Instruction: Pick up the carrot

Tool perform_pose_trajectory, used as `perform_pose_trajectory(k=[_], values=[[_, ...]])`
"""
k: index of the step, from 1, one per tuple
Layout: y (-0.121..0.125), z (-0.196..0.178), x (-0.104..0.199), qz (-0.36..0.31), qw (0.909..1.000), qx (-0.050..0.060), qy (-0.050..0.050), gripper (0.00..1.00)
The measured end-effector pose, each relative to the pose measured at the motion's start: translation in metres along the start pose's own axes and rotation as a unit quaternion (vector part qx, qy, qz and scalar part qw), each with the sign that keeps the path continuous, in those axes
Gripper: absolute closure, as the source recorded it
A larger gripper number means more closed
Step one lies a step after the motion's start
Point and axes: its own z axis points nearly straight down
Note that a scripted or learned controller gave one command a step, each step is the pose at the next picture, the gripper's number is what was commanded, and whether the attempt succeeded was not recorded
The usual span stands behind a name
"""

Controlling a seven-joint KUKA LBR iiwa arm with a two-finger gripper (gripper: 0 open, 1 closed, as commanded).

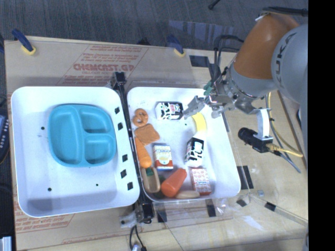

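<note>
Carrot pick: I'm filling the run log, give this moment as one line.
gripper: above right bin's upper part, near yellow piece | carrot: lying by bin's left wall, untouched | blue tray: left bin

Even, fairly bright overhead light fills the scene. The two white bins (68, 203) come close to blown out, with soft grey shadows along their inner walls. The picture is slightly soft and grainy, and the floor beyond the worktop's (272, 192) far edge is dim.
</note>
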Motion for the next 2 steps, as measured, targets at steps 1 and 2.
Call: perform_pose_trajectory(k=[1, 2], values=[[0.039, -0.046, -0.023, 0.031, 0.9995, -0.004, -0.001, 0.0], [0.035, 0.039, -0.008, -0.048, 0.9988, 0.002, 0.001, 0.0]])
